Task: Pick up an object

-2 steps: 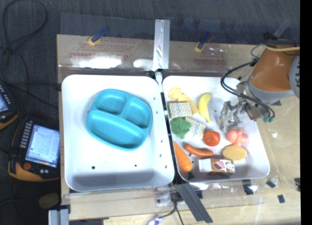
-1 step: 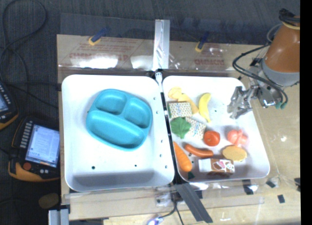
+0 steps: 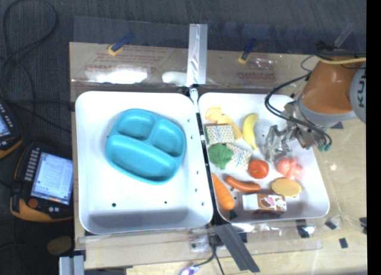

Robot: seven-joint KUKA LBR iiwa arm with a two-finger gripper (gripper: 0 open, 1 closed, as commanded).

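Hanging low over the right bin (image 3: 321,199), the tool (image 3: 280,143) sits among toy food with its metal fingers spread a little and, as far as I can make out, nothing between them. A banana (image 3: 249,130) lies just to its left, a tomato (image 3: 258,168) just below, a pink piece (image 3: 289,166) beside that. The blue divided tray (image 3: 146,144) rests in the left bin (image 3: 89,166).
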